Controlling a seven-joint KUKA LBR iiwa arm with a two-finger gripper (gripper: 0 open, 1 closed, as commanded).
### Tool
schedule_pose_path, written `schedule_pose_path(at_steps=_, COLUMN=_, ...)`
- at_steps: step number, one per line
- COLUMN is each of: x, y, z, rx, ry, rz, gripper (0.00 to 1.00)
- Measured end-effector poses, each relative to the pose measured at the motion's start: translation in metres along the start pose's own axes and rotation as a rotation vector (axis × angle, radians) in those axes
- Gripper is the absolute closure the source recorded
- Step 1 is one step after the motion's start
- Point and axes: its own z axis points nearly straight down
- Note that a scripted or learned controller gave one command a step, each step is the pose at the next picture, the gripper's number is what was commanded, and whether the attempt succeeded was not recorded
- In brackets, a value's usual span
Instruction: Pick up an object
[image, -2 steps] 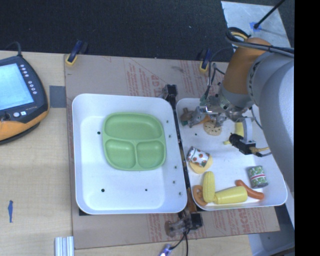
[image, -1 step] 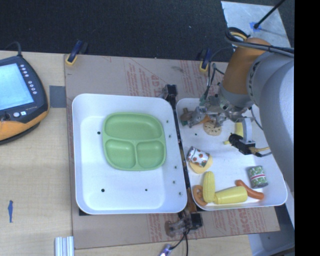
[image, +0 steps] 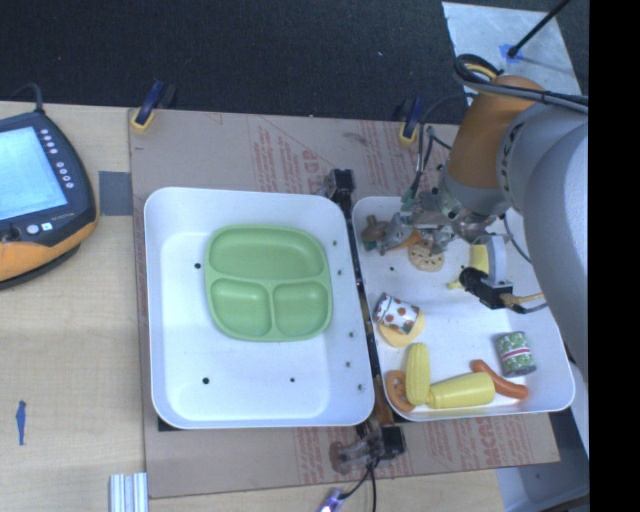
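Note:
My gripper (image: 412, 228) hangs low over the far left part of the right bin (image: 545, 325), the arm coming in from the right. Just below it lies a round tan cookie (image: 427, 259). A small brown object (image: 374, 233) sits at its left, near the bin's corner. Nearer the front are a white spotted cupcake on a yellow disc (image: 398, 319), a yellow corn cob (image: 417, 371), a long yellow piece (image: 462, 391), an orange carrot-like piece (image: 503, 383) and a small green can (image: 516, 352). I see nothing held.
The left bin (image: 175, 300) holds a green divided plate (image: 269, 282). A teach pendant (image: 35, 195) lies on the bench at the far left. Clamps stand at the back edge of the board (image: 148, 105).

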Motion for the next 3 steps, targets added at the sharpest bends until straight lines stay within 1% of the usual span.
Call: schedule_pose_path(at_steps=3, x=0.0026, y=-0.0003, z=-0.0001, rx=0.003, ry=-0.002, rz=-0.001, gripper=0.00)
